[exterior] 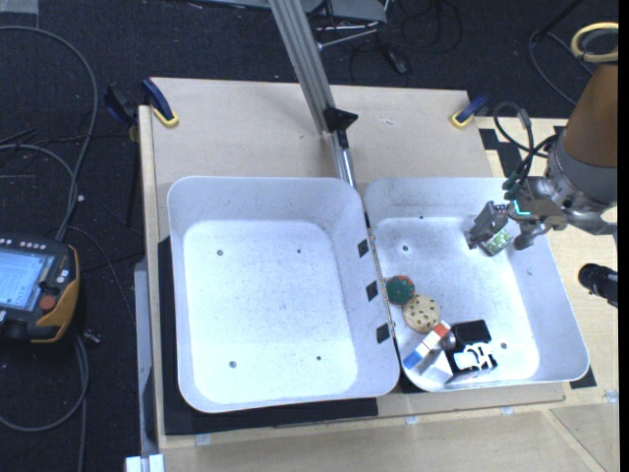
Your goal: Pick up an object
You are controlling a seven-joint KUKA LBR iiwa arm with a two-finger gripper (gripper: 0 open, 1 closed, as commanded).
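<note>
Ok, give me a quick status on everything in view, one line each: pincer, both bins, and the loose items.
pincer: raised over the right bin's upper right part, something small and greenish at its tip; a grasp is unclear.
right bin: holds all the loose items, clustered at its lower left.
left bin: no items seen in it.
green round item: lying by the divider.
tan speckled disc: lying flat.
black block: resting in the cluster.

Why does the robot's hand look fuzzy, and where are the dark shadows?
In the camera view, the tool looks slightly smeared, perhaps from motion; the cookie is sharper. Light is soft and even, so the right bin shows only faint shadows.
</note>
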